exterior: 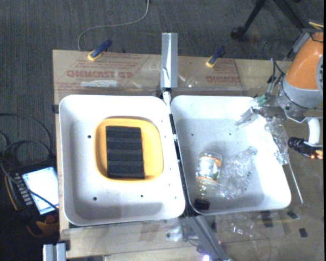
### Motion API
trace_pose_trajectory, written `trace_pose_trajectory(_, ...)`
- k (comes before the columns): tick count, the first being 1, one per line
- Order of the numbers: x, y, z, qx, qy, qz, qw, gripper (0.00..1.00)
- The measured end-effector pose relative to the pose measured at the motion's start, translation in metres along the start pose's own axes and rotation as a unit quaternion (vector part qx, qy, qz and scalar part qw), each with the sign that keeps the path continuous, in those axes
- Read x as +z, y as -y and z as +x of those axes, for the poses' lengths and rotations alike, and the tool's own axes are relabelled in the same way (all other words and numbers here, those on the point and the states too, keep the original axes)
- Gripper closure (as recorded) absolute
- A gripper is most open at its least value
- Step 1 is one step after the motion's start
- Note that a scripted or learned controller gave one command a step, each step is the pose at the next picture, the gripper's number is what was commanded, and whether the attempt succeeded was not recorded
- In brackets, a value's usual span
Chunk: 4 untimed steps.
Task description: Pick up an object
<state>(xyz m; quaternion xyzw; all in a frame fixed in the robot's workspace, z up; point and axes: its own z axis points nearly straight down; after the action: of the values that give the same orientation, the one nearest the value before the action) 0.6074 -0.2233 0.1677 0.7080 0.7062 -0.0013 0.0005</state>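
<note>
In the right bin [206,110], a small clear jar [208,167] with a green and orange label lies near the front left. Crumpled clear plastic [236,172] lies against the jar's right side. A small black object [201,204] sits in the bin's front left corner. My gripper [252,115] hangs over the bin's back right part, well away from the jar and plastic. The orange-banded arm [304,72] reaches in behind it from the right. In the left bin [76,145] rests a yellow tray [155,145] holding a black ribbed block [124,151].
More clear plastic [277,137] hangs along the right bin's right wall below the wrist. A metal post [169,64] stands behind the divide between the bins. Two clamps [99,50] hold the cardboard backing. Cables and a device [35,186] lie on the floor to the left.
</note>
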Motion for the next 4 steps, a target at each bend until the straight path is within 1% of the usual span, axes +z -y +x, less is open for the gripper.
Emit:
trace_pose_trajectory(1,0.074,0.066,0.021,-0.069,0.0,-0.003,0.9976,0.0)
trace_pose_trajectory(2,0.076,0.043,0.019,-0.091,0.0,-0.006,0.9958,0.0)
trace_pose_trajectory(3,0.068,0.042,0.019,-0.092,0.0,-0.006,0.9958,1.0)
trace_pose_trajectory(4,-0.023,-0.009,0.058,-0.175,-0.001,-0.001,0.9845,1.0)
